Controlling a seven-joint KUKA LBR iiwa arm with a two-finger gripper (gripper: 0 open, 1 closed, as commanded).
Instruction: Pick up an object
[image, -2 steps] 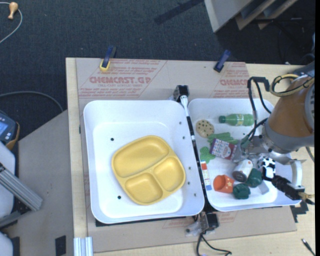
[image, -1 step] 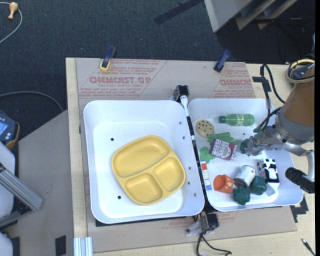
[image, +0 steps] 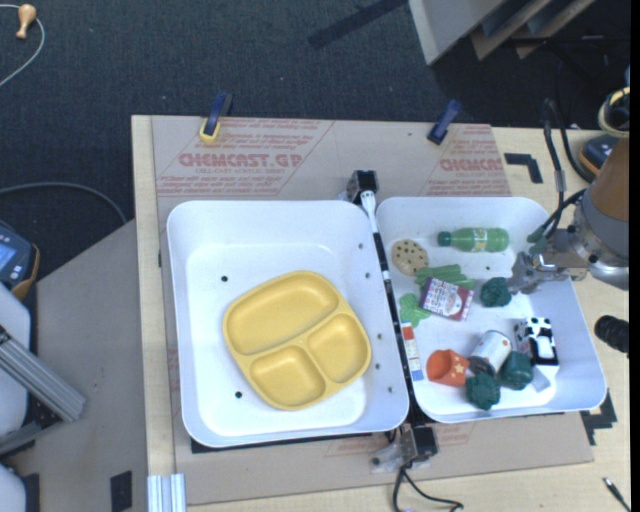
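The right bin (image: 575, 385) holds several small objects. A green bottle (image: 473, 238) lies at the back, with a round cookie (image: 408, 256) to its left. A maroon packet (image: 445, 297) sits mid-bin beside a dark green lump (image: 495, 292). Toward the front are a silver can (image: 490, 350), an orange toy (image: 447, 367), two dark green pieces (image: 482, 390) and a black-and-white item (image: 540, 340). My gripper (image: 527, 274) hangs over the bin's right side, just right of the dark green lump. Nothing shows in its grasp.
The left bin (image: 190, 260) holds a yellow divided plate (image: 297, 338). A black divider strip (image: 378, 262) runs between the bins. Two clamps (image: 213, 118) (image: 443, 122) pin the cardboard sheet at the back. Cables trail at the far right by the arm.
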